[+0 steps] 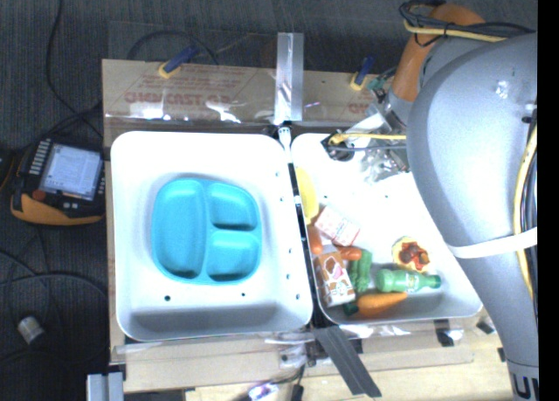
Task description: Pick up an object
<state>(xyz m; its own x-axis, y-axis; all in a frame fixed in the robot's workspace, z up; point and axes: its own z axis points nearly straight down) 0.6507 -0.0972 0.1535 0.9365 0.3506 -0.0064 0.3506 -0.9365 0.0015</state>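
The right white bin (376,207) holds several small items near its front: a green bottle (406,281) lying on its side, an orange carrot (380,301), a small printed carton (334,277), a pink-and-white packet (336,226) and a round yellow-and-red piece (410,253). A yellow banana-like item (306,194) lies along the bin's left wall. My gripper (371,148) hangs at the bin's far end, well apart from the cluster. The thick grey arm (476,155) covers the bin's right side.
The left white bin (131,216) holds a blue divided plate (208,229). Behind the bins lies cardboard with blue-and-yellow clamps (177,60). A handheld pendant (65,176) and cables lie on the floor to the left.
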